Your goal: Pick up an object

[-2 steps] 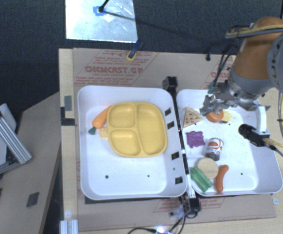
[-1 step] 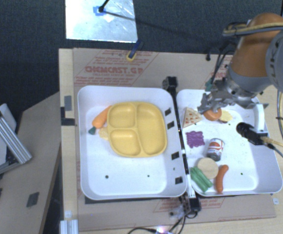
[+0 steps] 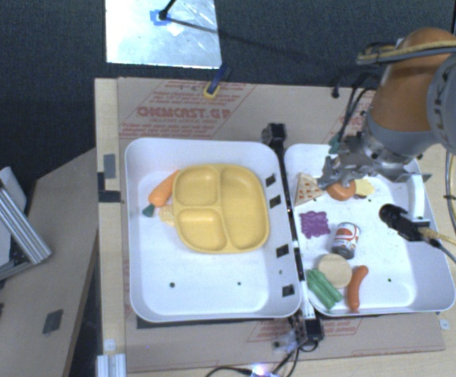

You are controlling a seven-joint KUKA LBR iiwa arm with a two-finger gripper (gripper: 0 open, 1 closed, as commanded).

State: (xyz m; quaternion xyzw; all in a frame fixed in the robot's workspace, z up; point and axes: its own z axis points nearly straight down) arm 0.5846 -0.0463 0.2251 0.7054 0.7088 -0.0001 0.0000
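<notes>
One tan table (image 3: 67, 226), cut off at the left and lower edges. Carries a printed cardboard sheet (image 3: 184, 110) and, on that, two shallow white bins side by side, joined along a black-clipped seam.

One grey-and-orange arm (image 3: 416, 77), cropped by the top and right edges. Bends down over the back of the right bin (image 3: 400, 277).

Left bin (image 3: 204, 285): mostly taken up by one yellow plate (image 3: 216, 208) with three compartments. One carrot (image 3: 163, 188) against the plate's upper-left rim. One pale scrap (image 3: 167, 214) at the plate's left rim, mostly hidden beneath it and too little showing to name.

One gripper (image 3: 341, 173), dark and muddled with cables, low over the far end of the right bin. Impossible to tell whether spread or closed, or whether touching anything.

Right bin: eight loose things.
- One orange-red round piece (image 3: 341, 192) directly under the gripper, its top edge covered. Cannot tell whether gripped or merely lying there.
- One tan wedge (image 3: 306, 188) just left of it, by the seam.
- One small yellow piece (image 3: 364, 187) just right of it.
- One purple piece (image 3: 315, 224) nearer the front.
- One small can (image 3: 345, 240), upright, just beside the purple piece.
- One round tan disc (image 3: 335, 270) in front of the can.
- One green piece (image 3: 322, 287) touching the disc's lower left.
- One orange sausage (image 3: 355, 286) just right of the disc.
</notes>
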